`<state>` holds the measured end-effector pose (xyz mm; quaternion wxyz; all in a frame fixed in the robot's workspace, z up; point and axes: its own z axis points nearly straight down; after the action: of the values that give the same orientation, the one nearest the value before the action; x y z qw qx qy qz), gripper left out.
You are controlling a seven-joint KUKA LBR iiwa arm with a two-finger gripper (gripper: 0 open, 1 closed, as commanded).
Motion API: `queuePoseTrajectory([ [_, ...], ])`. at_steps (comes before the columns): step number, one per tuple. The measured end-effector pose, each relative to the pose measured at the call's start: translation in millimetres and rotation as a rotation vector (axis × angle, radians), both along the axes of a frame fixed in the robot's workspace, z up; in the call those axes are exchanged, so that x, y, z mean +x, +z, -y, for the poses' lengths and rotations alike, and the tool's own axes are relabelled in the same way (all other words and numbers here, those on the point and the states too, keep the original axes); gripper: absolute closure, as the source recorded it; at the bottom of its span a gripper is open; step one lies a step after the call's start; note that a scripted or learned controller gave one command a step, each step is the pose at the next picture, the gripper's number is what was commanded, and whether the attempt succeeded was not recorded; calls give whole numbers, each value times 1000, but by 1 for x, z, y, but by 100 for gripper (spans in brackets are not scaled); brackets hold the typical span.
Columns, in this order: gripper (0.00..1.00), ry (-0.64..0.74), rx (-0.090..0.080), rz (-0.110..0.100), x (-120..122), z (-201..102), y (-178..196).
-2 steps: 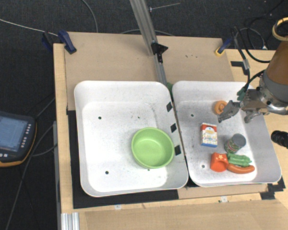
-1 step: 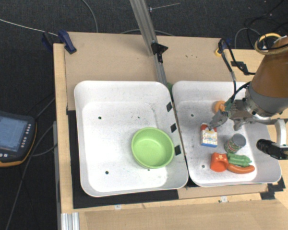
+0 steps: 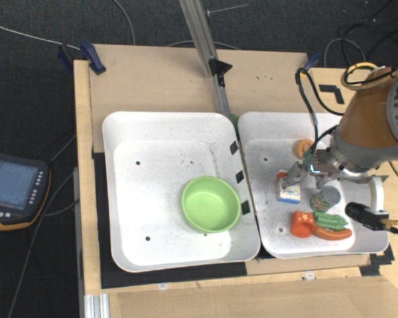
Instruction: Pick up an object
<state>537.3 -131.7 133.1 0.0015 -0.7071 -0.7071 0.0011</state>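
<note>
At the lower right of the frame, a red and green toy pepper (image 3: 322,223) lies in the right bin (image 3: 272,240) just below the end effector (image 3: 304,172), beside a small grey cylinder (image 3: 330,196) and a small white and blue box (image 3: 290,192) that sits directly under the metal fingers. Whether those fingers are spread or pressed together I cannot tell, and nothing visibly sits between them. Left of centre, one round, smooth green bowl (image 3: 211,204) rests in the left bin (image 3: 129,171), one of two shallow white bins on the tan bench (image 3: 152,71).
</note>
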Motion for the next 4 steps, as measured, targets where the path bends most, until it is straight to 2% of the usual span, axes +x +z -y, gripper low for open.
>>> queuePoseTrajectory([
  [1, 0, 0, 0, 0, -1, 0, -39],
  [2, 100, 0, 0, 4, 0, 0, -27],
  [4, 100, 0, -1, 8, 12, 7, 68],
])
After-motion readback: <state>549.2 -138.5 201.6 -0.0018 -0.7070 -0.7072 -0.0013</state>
